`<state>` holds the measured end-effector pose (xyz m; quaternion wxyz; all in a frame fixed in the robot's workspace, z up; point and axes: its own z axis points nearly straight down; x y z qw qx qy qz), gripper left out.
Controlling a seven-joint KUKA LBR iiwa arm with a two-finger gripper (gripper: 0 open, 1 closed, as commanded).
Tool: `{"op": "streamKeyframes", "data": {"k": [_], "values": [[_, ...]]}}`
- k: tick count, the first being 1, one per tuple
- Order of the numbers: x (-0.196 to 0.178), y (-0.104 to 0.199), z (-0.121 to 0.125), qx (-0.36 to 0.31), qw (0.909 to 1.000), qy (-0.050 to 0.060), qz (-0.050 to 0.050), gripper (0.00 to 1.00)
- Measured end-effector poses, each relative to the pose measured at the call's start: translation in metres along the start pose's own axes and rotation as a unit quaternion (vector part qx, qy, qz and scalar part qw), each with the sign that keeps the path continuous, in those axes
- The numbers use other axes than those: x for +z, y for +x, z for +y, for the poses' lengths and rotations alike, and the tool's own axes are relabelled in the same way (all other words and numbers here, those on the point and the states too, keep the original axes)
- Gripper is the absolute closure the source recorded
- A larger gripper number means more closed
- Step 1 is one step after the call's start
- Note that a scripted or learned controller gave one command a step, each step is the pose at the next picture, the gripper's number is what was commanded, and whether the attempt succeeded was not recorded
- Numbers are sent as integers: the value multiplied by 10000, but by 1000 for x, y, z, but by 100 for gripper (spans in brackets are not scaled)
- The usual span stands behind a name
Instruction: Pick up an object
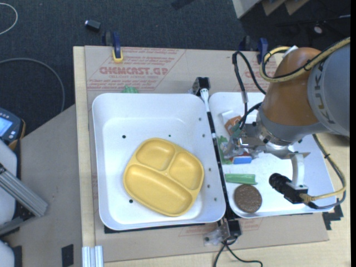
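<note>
Yellow divided plate (164,175) sits untouched at nine o'clock.
My gripper (240,143) hovers over clutter; grip unclear, nothing lifted yet.

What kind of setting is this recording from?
Most likely a robotics lab's pick-and-place bench: a robot arm over two white bins, a cardboard sheet clamped under them, loose cables on dark carpet.
</note>
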<state>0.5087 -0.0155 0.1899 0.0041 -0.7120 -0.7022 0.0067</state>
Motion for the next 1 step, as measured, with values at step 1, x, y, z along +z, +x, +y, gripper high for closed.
{"op": "streamKeyframes", "data": {"k": [1], "values": [[-72, 90, 25, -117, 9999, -120, 32, 100]]}}
